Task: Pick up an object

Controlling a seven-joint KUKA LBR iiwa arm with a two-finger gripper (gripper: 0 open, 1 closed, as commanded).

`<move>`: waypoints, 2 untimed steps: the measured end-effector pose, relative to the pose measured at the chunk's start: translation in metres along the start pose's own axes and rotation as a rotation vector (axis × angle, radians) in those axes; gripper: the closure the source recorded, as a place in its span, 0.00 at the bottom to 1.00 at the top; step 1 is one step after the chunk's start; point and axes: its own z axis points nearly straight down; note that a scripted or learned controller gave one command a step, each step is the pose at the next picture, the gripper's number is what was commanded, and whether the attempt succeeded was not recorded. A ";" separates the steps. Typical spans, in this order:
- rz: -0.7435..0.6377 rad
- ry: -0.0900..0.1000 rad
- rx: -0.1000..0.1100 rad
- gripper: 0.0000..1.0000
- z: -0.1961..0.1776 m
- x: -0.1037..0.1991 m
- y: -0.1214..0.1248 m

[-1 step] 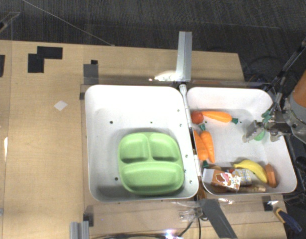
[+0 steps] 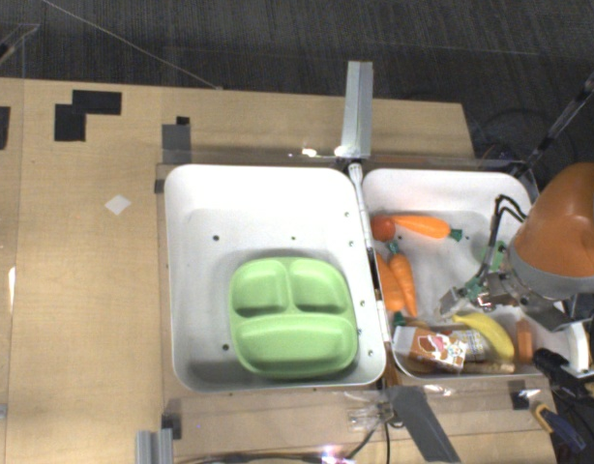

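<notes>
Gripper [image 2: 474, 296] is low over the right bin [image 2: 442, 184], coming in from the right under the orange band [image 2: 568, 222]. The jaws look parted a little, with nothing visible between the fingers, though they are small and dark here, so that is not certain. Just below the tips lies a banana [image 2: 489, 332], close to them, but contact cannot be made out. Beside the banana, along the front wall, sits a printed packet [image 2: 439, 347]. Toy carrots are here too: one [image 2: 421, 226] lying across the back, two more [image 2: 398, 284] against the left wall. Over in the left bin [image 2: 200, 211], a green divided plate [image 2: 292, 317] rests near the front.
</notes>
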 end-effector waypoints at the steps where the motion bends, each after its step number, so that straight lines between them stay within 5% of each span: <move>1: 0.227 -0.002 -0.012 0.00 0.023 -0.030 0.128; 2: 0.033 -0.003 -0.005 0.00 -0.051 -0.080 0.148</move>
